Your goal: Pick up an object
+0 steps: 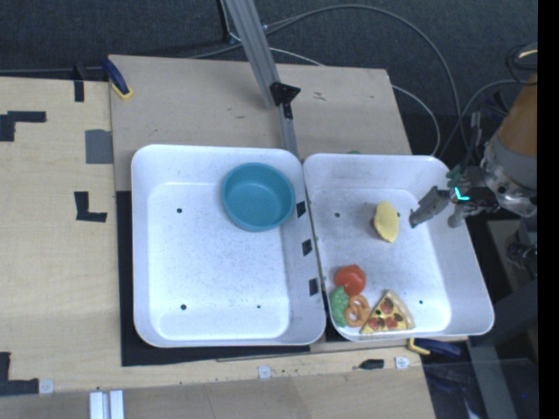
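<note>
In the right bin [454, 273] a yellow lemon-like piece [386, 221] lies near the middle. At the bin's front sit a red tomato [350, 278], a green piece [338, 302], an orange ring [358, 311] and a pizza slice [388, 314], packed close together. My gripper [441, 213] hangs over the bin's right side, just right of the yellow piece and apart from it. Its two dark fingers [426, 208] stand spread, open, with nothing between them.
A blue bowl [258, 196] stands at the back of the left bin [166, 260]. A grey metal pole [262, 55] slants down from the top to the bins' shared back edge. Cables loop behind the right bin.
</note>
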